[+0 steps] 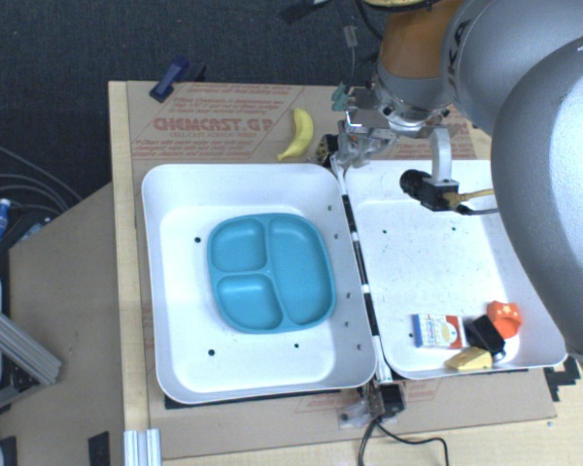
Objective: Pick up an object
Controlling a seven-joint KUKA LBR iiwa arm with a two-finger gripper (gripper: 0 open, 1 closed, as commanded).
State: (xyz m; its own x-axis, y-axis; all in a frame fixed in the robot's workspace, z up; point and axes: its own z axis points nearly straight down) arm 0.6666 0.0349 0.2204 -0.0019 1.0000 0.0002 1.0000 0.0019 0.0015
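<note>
Jaws point(342, 159) over bin divider — banana point(297, 135) just beside

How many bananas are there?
1. The yellow banana lies on the brown board behind the left bin, outside both bins. The big grey arm covers part of the right bin, so more might be hidden there.

I see the bench point(223, 124), brown board with red lettering. On it sit two white bins point(175, 338) side by side, plus a banana point(297, 136).
</note>
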